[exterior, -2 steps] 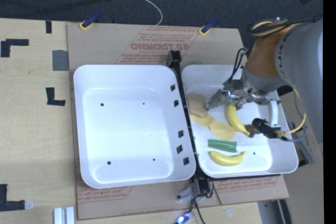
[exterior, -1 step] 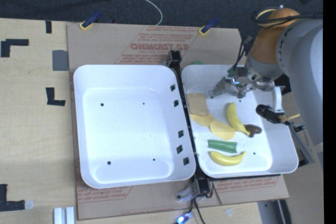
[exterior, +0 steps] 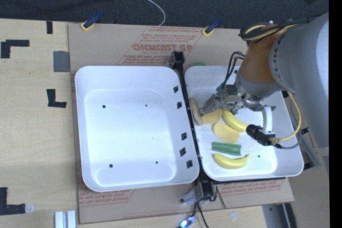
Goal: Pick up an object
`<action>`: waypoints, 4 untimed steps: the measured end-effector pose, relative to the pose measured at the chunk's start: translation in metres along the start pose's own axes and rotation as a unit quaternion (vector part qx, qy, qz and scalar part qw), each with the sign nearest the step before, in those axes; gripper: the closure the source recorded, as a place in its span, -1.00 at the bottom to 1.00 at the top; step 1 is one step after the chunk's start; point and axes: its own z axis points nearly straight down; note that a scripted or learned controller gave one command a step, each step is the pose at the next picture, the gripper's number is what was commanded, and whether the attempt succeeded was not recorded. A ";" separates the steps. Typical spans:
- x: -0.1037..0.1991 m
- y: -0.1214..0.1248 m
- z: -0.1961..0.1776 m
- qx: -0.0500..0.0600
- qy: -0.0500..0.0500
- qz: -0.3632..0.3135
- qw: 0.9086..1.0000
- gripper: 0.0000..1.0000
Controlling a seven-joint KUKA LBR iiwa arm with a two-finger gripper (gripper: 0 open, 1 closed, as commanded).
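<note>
The gripper (exterior: 214, 105) was positioned low in the right bin (exterior: 288, 168), at that bin's left side. Its dark fingers pointed toward the divider between the two bins. The degree of finger separation could not be determined, and no object was visibly pinched between the fingers. The fingertips were just beside a pale yellow block (exterior: 206, 116), possibly touching it; contact could not be confirmed.

Objects in the right bin, outward from the gripper:
- A yellow banana-shaped piece (exterior: 233, 122) lay just to the right of the block, under the wrist.
- A flat yellow rounded piece (exterior: 226, 132) lay directly below it.
- A green bar (exterior: 226, 148) lay nearer the front wall.
- A second yellow banana (exterior: 231, 160) lay next to the front wall, just beside the green bar.

The arm (exterior: 288, 61) entered from the right, with the orange band (exterior: 261, 59) above the wrist and a yellow cable looping beside it.

The left bin (exterior: 85, 115) stood alongside, touching the right bin along the clipped divider.

Both bins rested on a cardboard sheet (exterior: 107, 42). Red printing on it was partly covered and appeared to read "CHEMCAST GP"; it was not fully legible.
</note>
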 end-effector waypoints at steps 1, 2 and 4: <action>0.074 0.022 -0.053 -0.004 0.007 -0.002 1.000 -1.00; 0.134 0.057 -0.178 -0.009 0.002 -0.004 1.000 -1.00; 0.187 0.068 -0.271 -0.006 0.002 -0.004 1.000 1.00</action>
